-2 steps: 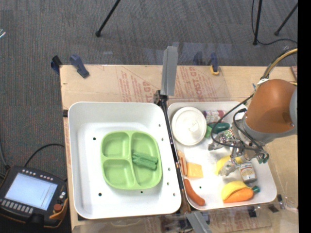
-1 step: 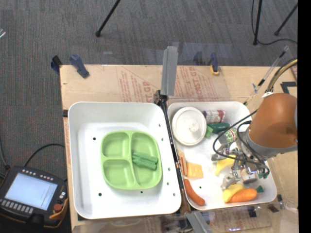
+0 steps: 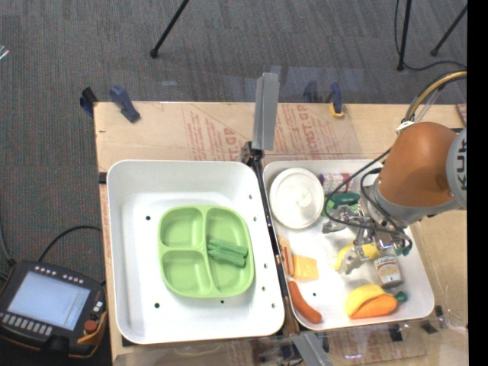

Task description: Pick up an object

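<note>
Banana (image 3: 364, 250) lay in the right bin (image 3: 424, 280), right of frame centre, directly under the end effector (image 3: 369, 252), whose spread I could not tell, so a good grasp probably meant descending squarely across it, clear of the small bottle (image 3: 387, 269) just beside.

In the right bin (image 3: 424, 284) lie a round white lid (image 3: 297, 197), a yellow cheese slice (image 3: 304, 268), a reddish sausage (image 3: 306, 304), a yellow-and-orange fruit piece (image 3: 370, 301) and a small upright bottle (image 3: 388, 271), while the green divided plate (image 3: 204, 252) holds green beans (image 3: 227, 251) in the left bin (image 3: 130, 204).
</note>
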Controlling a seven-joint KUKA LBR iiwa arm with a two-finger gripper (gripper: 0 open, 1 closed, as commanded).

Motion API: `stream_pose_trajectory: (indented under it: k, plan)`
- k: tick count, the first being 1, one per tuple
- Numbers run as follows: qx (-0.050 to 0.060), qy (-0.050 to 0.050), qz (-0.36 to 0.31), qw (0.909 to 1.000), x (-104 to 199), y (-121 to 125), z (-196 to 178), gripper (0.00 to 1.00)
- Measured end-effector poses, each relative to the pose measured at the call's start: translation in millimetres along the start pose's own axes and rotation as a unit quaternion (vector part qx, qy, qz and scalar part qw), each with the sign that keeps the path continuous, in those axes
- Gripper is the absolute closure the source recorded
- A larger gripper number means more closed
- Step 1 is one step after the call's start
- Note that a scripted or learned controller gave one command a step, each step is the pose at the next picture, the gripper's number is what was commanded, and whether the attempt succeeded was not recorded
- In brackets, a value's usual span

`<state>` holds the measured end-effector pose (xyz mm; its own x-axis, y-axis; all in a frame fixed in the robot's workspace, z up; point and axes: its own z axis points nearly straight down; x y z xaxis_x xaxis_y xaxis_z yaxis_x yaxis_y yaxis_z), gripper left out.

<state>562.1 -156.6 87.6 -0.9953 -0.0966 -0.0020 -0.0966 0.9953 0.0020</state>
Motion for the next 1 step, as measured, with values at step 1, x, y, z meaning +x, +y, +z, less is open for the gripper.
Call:
stream_pose_trajectory:
  k: [1]
  plan:
    - [0.0, -0.001, -0.001, 1.0, -1.0, 1.0, -9.9, 1.0]
